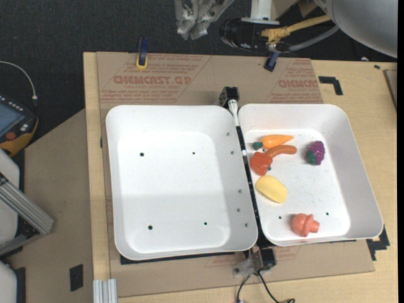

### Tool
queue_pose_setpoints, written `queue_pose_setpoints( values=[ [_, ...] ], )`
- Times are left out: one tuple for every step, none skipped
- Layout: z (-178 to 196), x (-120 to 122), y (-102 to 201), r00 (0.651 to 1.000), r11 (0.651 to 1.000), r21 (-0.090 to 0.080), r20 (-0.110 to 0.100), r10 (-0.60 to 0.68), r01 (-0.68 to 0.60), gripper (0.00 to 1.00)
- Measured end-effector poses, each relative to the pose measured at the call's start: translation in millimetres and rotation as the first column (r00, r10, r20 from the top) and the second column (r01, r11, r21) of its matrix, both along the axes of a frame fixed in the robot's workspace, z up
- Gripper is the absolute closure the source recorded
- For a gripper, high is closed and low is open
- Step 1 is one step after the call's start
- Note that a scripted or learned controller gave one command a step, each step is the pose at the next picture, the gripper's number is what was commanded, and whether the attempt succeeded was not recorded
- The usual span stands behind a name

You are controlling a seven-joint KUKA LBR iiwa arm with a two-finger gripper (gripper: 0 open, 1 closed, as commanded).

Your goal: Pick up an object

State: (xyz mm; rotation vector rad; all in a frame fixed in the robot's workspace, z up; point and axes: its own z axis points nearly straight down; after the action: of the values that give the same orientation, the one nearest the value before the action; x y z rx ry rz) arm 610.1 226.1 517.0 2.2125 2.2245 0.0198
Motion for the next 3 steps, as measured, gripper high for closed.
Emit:
queue_pose_setpoints(
  values=[
    [-90,29,-2,1.0,1.0,-0.009,-0.02,-0.007,0.007,1.0],
    [-156,56,-2,1.0,1.0,-0.01,-0.021,-0.008,0.007,1.0],
    [-139,56,-1,1.0,1.0,-0.006,-0.01,-0.006,0.006,1.0]
  ],
)
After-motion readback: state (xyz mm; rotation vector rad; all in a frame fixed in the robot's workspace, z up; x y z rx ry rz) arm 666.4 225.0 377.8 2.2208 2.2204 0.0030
